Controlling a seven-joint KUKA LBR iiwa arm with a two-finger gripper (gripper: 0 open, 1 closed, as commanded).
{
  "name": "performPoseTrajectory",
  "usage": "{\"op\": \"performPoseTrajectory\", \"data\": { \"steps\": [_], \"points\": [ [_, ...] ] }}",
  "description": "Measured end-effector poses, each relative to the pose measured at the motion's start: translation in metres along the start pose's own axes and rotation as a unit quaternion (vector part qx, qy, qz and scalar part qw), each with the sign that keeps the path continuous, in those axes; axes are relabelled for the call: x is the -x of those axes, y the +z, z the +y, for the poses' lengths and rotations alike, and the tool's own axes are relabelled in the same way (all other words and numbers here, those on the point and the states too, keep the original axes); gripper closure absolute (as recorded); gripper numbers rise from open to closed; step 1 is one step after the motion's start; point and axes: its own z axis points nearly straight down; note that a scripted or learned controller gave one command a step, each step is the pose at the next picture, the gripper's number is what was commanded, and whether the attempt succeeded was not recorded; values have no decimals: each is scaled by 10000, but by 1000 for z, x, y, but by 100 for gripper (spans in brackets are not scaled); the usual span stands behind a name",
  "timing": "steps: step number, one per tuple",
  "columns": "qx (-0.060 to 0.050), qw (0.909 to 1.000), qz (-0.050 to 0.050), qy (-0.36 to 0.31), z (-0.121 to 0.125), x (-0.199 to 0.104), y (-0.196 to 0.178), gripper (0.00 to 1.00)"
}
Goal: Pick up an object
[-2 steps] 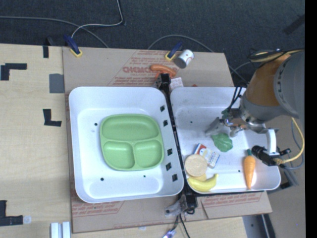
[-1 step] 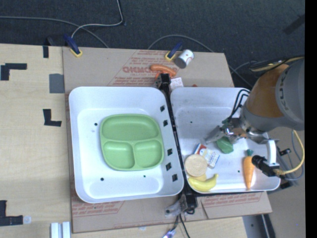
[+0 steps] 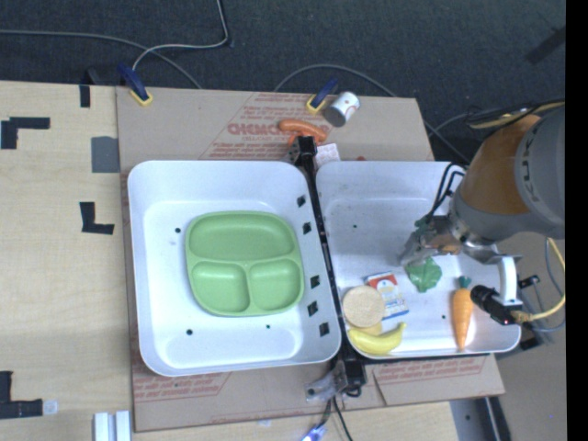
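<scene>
Objects lie in the right white plastic bin (image 3: 367, 186): a crumpled green soft item (image 3: 424, 274) just under the two-finger gripper (image 3: 425, 243), whose finger state I cannot tell. Further from the gripper, toward the near rim, are an orange carrot (image 3: 463, 319), a yellow banana (image 3: 376, 339), a round beige disc (image 3: 363, 306) and a small white carton (image 3: 389, 292). Well apart, the left bin (image 3: 156, 200) holds a green divided plate (image 3: 244, 262).

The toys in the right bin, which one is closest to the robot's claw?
The green leafy toy. It sits right beneath the gripper, while the carrot, banana and round cookie lie farther toward the bin's front edge.
</scene>
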Motion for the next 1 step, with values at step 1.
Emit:
{"op": "performPoseTrajectory", "data": {
  "steps": [1],
  "points": [
    [-2,10000,0,0,0,0,0,0]
  ]
}}
